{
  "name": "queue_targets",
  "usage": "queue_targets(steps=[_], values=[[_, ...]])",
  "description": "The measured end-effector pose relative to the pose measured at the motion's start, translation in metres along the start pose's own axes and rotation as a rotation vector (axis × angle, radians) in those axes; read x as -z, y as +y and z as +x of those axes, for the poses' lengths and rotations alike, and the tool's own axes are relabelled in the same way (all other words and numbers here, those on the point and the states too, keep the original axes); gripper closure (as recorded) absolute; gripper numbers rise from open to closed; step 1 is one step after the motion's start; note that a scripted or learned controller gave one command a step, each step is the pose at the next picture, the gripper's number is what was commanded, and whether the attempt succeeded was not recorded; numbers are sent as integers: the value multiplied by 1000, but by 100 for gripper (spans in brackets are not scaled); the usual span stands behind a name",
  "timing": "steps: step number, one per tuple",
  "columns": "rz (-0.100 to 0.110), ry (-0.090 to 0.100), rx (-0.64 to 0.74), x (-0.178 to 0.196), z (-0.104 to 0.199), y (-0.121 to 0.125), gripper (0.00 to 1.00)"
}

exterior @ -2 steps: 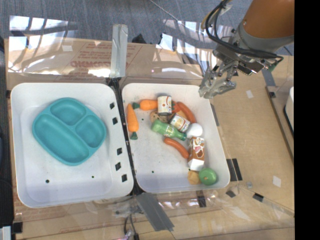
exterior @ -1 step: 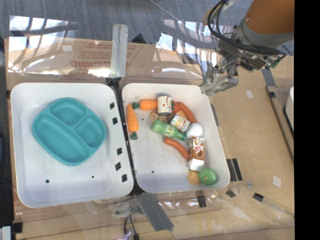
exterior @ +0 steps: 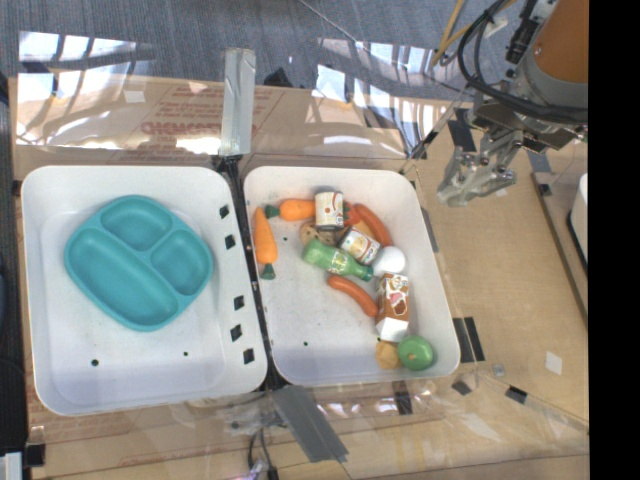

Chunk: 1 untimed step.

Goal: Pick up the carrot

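Observation:
The carrot [exterior: 264, 238] is a long orange piece with a small green end. It lies lengthwise against the left wall of the right bin [exterior: 310, 358]. My gripper [exterior: 478, 181] hangs outside that bin, over the bare bench beyond the bin's far right corner. It is open with nothing between its fingers. It is well to the right of the carrot, with the pile of toy food between them.
A shorter orange piece [exterior: 296, 209] lies at the bin's far side. Beside it are a can [exterior: 329, 209], a green bottle [exterior: 335, 260], two red sausages [exterior: 352, 293], a white egg [exterior: 390, 260], a carton [exterior: 394, 303] and a green apple [exterior: 417, 352]. A teal divided plate [exterior: 140, 261] sits in the left bin.

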<state>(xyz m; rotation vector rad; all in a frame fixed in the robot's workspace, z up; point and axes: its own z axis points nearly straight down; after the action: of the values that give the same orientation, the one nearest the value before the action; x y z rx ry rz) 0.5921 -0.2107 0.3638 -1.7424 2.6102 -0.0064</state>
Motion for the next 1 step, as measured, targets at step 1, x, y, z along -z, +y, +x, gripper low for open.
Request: queue_targets(steps=[1], values=[[-8,-1,203,-27,8,29,100]])
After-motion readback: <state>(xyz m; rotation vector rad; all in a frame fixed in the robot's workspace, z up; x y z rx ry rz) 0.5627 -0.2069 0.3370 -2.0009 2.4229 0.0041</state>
